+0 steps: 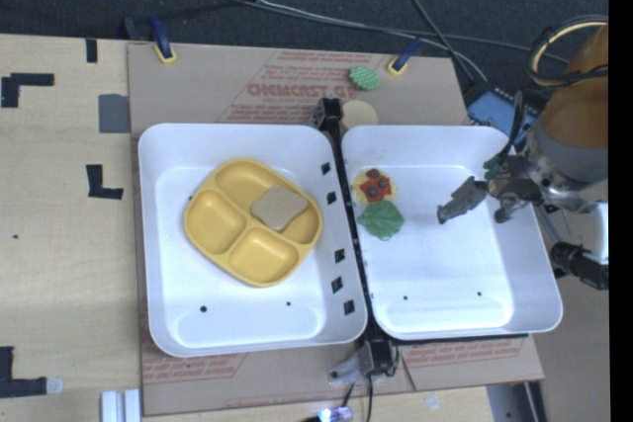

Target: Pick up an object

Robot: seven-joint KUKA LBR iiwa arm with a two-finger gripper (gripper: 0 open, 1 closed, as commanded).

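Observation:
In the right bin (445,311), near its left wall, lie a small yellow piece with red bits on top (376,185) and, touching it just below, a green leafy piece (382,220). My gripper (485,206) hovers over the right half of this bin, right of both pieces and apart from them. It is open, with nothing between its dark fingers (459,206). In the left bin (178,311) sits a yellow divided plate (232,232), and a tan slice of bread (280,208) rests on it.
Behind the bins, on the cardboard, lie a green dotted piece (364,76) and a pale round piece (361,112). Black clips (332,119) run along the seam between the bins. Cables cross the dark floor at the back. The arm's body (574,128) stands over the right bin's right edge.

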